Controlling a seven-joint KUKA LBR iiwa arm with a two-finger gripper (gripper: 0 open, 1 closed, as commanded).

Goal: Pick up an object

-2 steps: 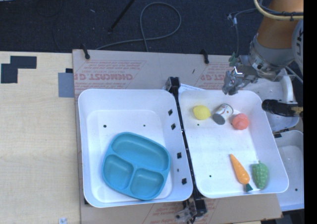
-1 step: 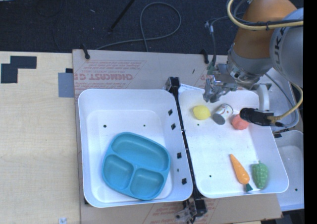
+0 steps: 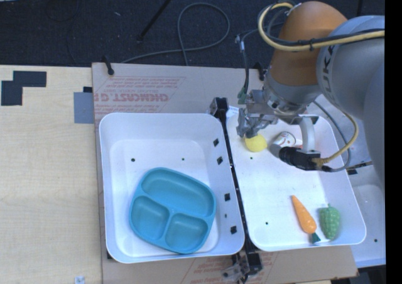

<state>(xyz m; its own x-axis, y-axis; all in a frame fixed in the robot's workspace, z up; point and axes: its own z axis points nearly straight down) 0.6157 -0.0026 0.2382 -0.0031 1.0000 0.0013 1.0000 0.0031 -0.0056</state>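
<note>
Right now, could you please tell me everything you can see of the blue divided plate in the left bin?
The blue divided plate is a light blue, rounded-corner tray that looks like smooth plastic, moulded into three compartments: one long one across the far side and two smaller ones nearer the camera. All three hold nothing. It lies flat and face up, turned at a slant, on the floor of the left bin, toward the near right part. Nothing else touches it.

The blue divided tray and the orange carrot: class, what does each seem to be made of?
Blue divided tray: likely moulded plastic, smooth, with a soft sheen and rounded compartment edges. Orange carrot: probably a plastic or rubber toy, uniformly bright, matte; the look leaves it open.
</note>
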